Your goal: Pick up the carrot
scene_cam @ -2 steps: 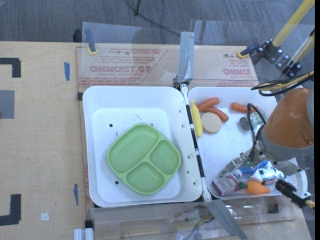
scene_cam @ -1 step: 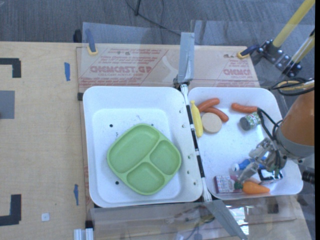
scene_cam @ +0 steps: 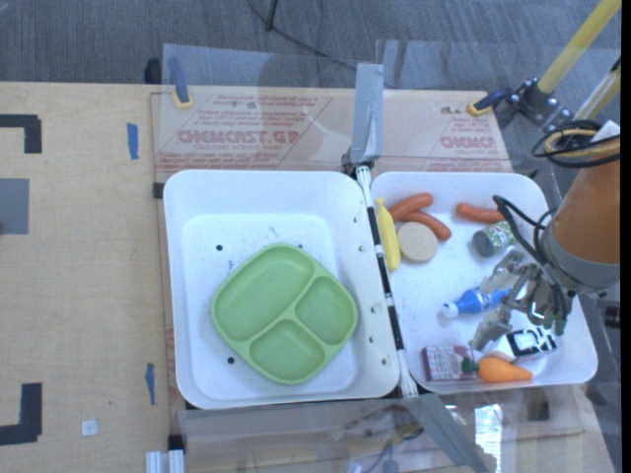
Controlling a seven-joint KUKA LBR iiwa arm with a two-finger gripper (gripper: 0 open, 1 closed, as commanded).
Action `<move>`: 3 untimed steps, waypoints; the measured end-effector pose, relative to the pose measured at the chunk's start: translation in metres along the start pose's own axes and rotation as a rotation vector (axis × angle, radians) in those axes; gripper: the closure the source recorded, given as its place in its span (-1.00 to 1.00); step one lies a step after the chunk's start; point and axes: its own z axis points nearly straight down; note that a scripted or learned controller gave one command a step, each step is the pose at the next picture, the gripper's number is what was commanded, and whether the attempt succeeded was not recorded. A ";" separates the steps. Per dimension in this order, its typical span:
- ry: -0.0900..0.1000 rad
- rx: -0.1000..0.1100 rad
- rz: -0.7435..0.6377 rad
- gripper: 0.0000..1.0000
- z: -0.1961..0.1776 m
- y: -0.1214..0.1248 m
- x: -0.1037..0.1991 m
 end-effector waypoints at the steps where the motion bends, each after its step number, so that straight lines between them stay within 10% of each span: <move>1: 0.000 -0.001 -0.222 -1.00 -0.101 0.061 0.029; 2: 0.004 0.000 -0.357 -1.00 0.041 0.029 0.016; 3: -0.002 -0.001 -0.691 -1.00 -0.097 0.026 0.012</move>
